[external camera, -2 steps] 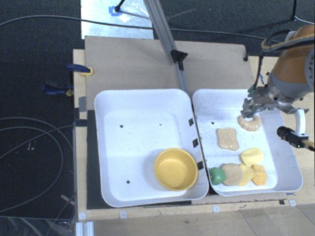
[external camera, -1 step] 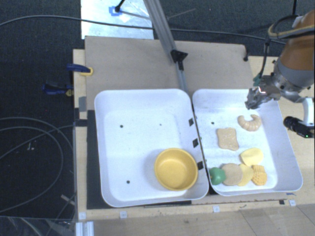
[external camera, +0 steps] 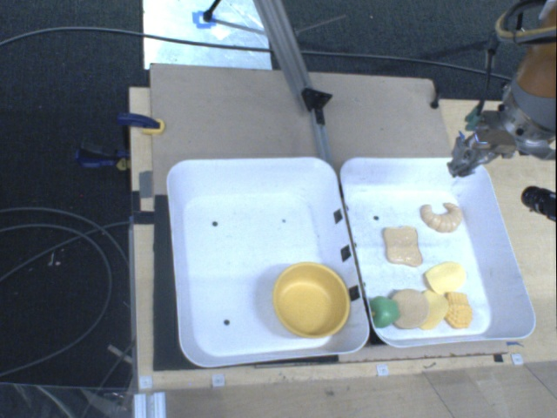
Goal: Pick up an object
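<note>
I see yellow bowl (external camera: 311,299) in left bin (external camera: 200,233), near front. Right bin (external camera: 370,190): green piece (external camera: 381,310), tan slice (external camera: 403,245), croissant (external camera: 442,217). Gripper (external camera: 460,160) above bin's far right corner; finger state I cannot tell.

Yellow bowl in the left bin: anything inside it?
The yellow bowl sits upright in the left bin, and its visible interior looks bare. Its near wall hides a sliver of the inside.

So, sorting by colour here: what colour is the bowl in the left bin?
Yellow; the bowl shows plainly in the camera view.
</note>
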Motion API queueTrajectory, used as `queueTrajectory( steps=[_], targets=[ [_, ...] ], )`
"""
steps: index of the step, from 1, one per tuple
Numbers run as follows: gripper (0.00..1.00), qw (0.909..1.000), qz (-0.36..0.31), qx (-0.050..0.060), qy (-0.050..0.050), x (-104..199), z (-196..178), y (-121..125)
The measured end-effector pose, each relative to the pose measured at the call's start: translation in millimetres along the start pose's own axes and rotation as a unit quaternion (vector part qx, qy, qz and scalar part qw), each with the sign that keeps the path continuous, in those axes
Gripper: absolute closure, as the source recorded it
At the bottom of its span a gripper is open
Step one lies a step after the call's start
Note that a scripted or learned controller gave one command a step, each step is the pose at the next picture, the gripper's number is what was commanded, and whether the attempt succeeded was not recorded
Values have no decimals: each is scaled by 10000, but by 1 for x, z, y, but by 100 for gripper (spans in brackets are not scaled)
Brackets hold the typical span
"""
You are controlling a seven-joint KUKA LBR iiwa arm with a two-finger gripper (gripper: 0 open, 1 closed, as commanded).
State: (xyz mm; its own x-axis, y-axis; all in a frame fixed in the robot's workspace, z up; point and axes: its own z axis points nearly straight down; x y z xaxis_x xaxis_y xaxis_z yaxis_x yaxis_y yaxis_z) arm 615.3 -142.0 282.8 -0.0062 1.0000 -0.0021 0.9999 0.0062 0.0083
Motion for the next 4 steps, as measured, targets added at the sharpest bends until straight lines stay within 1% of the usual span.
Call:
queueTrajectory(
  steps=[1,2,3,4],
  targets=[
    [100,10000,-13,29,14,46,-2,-22],
    [100,10000,-20,33,21,104,2,-38],
    [100,10000,-14,37,20,148,6,-50],
    [100,10000,-13,48,20,189,17,-80]
  ],
)
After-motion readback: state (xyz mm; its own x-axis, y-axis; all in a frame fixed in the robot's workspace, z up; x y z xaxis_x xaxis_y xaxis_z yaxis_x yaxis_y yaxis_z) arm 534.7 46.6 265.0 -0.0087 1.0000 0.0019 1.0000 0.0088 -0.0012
